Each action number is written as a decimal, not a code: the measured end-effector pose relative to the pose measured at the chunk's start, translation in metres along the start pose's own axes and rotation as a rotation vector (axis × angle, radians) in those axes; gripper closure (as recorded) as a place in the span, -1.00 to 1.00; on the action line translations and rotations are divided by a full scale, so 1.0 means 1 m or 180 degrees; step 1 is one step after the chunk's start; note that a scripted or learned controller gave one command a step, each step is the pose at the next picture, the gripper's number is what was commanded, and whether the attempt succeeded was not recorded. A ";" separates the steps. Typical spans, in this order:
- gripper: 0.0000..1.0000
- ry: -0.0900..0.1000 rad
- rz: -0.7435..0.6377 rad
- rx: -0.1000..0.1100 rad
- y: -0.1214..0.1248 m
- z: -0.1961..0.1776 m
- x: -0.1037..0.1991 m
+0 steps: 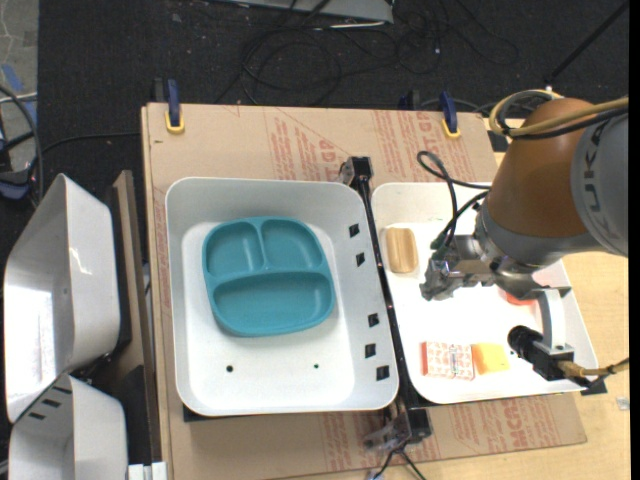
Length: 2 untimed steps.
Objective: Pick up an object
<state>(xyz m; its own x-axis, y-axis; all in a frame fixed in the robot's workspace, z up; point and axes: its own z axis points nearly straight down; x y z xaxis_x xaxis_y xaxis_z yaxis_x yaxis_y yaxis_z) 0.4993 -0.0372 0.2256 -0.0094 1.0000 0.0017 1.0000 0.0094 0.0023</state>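
Nothing is lifted yet: the tool point(437, 280) hangs over the right bin point(440, 200) near the tan block point(400, 249); its grip state I cannot tell.

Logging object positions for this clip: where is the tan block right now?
The tan block lies in the right bin, near its upper-left corner beside the divider, just left of the gripper.

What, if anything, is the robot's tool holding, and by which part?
It cannot be told: the tool hangs over the right white bin, with no object visible in it.
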 end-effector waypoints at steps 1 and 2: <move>1.00 -0.0004 0.0007 0.0012 0.004 0.009 0.052; 1.00 0.0000 -0.0001 0.0008 0.011 0.009 0.114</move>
